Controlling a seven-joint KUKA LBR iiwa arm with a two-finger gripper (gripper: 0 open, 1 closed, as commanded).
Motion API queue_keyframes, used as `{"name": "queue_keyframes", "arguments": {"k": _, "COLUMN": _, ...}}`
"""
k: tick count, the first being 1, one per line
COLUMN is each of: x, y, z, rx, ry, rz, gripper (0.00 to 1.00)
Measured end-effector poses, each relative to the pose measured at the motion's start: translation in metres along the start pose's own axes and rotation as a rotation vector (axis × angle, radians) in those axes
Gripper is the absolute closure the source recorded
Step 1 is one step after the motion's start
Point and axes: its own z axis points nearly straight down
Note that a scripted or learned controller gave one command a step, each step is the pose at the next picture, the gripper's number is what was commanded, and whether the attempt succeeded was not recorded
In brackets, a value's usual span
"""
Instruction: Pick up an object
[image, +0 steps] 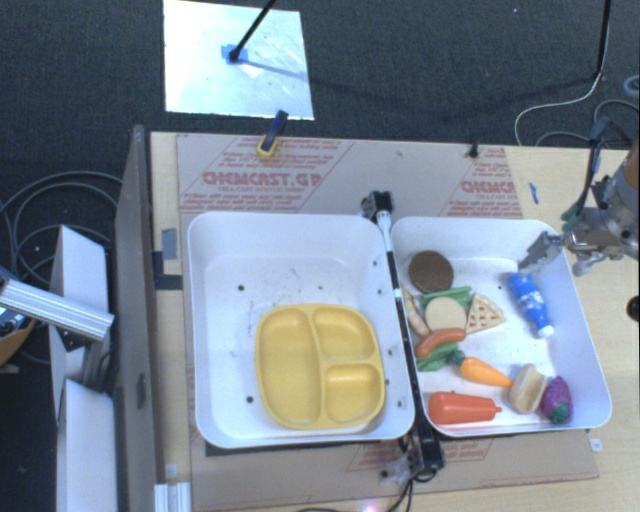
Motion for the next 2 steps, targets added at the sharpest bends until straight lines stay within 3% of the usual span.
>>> {"name": "queue_keyframes", "arguments": {"k": 1, "x": 0.017, "y": -0.011, "z": 0.131, "rx": 0.011, "ry": 0.004, "rz": 0.001, "gripper": 0.0}}
{"name": "queue_keyframes", "arguments": {"k": 2, "x": 0.084, "y": 0.051, "z": 0.182, "rx": -0.01, "ry": -0.003, "rz": -0.007, "gripper": 0.0}}
